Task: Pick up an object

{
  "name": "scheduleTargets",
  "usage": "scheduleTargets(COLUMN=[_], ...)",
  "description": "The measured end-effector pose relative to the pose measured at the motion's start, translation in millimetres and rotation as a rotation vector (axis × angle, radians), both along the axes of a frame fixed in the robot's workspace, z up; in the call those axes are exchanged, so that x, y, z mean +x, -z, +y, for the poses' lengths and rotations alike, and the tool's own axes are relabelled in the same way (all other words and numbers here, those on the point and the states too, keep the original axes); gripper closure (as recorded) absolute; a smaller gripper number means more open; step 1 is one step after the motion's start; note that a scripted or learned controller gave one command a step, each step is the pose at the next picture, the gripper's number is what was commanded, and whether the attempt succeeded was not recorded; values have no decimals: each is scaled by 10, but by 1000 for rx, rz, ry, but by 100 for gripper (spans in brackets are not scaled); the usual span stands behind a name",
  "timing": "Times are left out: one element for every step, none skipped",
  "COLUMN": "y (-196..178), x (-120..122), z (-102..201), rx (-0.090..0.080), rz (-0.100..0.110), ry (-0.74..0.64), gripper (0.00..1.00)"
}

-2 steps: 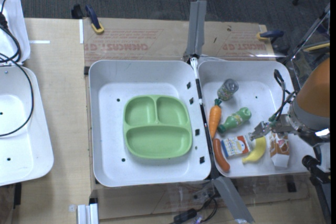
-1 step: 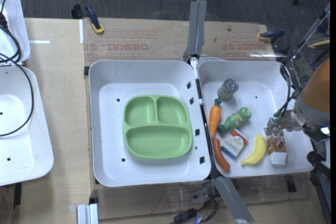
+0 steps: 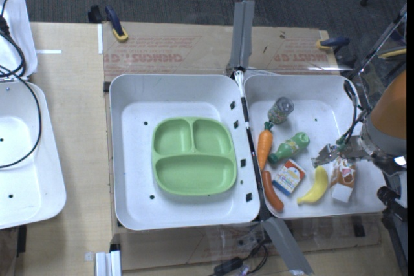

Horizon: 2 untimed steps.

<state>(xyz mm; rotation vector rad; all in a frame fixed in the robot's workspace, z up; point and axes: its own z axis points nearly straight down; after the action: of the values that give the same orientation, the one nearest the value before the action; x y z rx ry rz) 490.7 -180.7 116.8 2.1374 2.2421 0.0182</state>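
Objects for the pick all sit in the right bin (image 3: 323, 92), you've got seven in there. Grey can (image 3: 280, 110) lies near the back left. Carrot (image 3: 264, 146) stands lengthwise along the left wall, green top pointing back. Green bottle (image 3: 290, 147) lies tilted just beside the carrot, to its right. Red sausage-shaped item (image 3: 272, 191) lies along the front left wall, below the carrot. Small box (image 3: 288, 178) with orange and white print sits between the sausage and the banana (image 3: 315, 187). Banana curves toward the front, just left of a small carton (image 3: 343, 182) with red and white print.

Gripper (image 3: 331, 154) comes in from the right edge, over the right side of that bin, near the banana's upper end and the carton. You can see metal parts at the tip, but I cannot tell whether the gripper is open or closed, and nothing visibly sits in it. Arm's orange band (image 3: 394, 110) shows at the right edge.

Left bin (image 3: 123, 139) holds a green divided plate (image 3: 193, 156), three compartments, roughly centred. Both bins sit side by side on the desk (image 3: 71, 61), touching along the middle divider.
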Motion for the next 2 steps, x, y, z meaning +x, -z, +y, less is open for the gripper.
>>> scheduleTargets(y=[110,115], x=[-19,-35], z=[-38,16], rx=[-1,-9], rz=[1,6], ry=[-23,-151], gripper=[0,0])
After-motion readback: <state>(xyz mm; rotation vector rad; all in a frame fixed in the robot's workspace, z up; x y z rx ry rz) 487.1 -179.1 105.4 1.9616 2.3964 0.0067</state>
